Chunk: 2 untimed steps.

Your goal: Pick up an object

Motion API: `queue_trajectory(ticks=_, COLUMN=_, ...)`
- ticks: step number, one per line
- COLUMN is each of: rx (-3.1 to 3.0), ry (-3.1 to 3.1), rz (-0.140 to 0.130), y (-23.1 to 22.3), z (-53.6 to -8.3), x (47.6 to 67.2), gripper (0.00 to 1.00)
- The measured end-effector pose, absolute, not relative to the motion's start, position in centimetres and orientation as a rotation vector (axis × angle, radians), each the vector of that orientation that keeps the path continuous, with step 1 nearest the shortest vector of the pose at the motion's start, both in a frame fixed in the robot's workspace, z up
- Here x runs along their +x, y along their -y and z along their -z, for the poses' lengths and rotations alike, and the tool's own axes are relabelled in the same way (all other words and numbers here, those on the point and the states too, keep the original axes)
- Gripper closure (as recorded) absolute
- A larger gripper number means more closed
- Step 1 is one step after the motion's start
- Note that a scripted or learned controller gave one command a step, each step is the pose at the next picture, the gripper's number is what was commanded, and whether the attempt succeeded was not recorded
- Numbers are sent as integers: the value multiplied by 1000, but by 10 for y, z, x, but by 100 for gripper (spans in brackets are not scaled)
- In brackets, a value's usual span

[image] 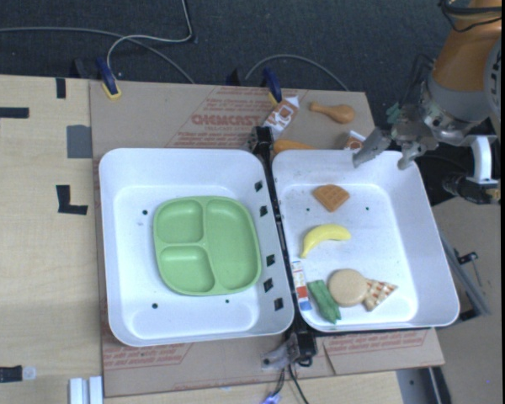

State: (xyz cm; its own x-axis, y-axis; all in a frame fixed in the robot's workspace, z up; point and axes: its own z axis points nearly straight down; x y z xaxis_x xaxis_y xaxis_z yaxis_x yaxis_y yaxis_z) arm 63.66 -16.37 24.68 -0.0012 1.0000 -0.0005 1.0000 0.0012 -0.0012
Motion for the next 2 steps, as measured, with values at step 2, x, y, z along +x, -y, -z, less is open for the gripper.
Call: queue_trajectory(ticks=2, rx=-2221, ry=2227, rz=1, y=140, z=-86, x=669, gripper=0)
